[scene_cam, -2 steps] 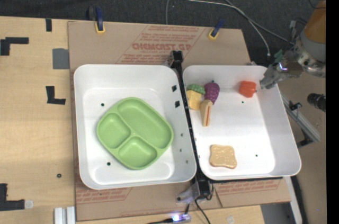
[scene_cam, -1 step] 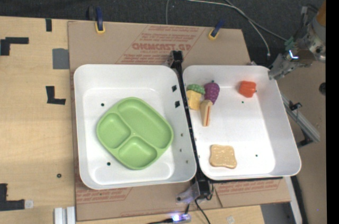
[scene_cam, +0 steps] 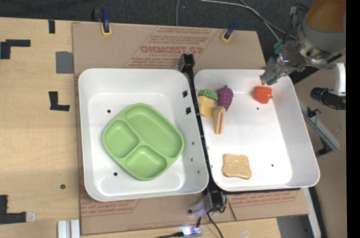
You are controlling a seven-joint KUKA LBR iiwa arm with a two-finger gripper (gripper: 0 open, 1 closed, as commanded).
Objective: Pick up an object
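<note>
The right bin (scene_cam: 292, 135) holds several toy foods. A small red-orange piece (scene_cam: 262, 94) lies near its far right corner. A purple grape bunch (scene_cam: 225, 97), a yellow piece with a green top (scene_cam: 206, 102) and a tan hot-dog-like stick (scene_cam: 219, 119) are clustered by the bin's left wall. A slice of toast (scene_cam: 236, 166) sits toward the front. My gripper (scene_cam: 272, 73) hangs over the far right rim of this bin, just above and to the right of the red-orange piece, with nothing seen in it.
The left bin (scene_cam: 93, 96) holds a green divided plate (scene_cam: 143, 141). A black divider clip (scene_cam: 186, 64) sits where the bins meet. Cables run across the back, and clamps (scene_cam: 105, 26) pin the cardboard underlay.
</note>
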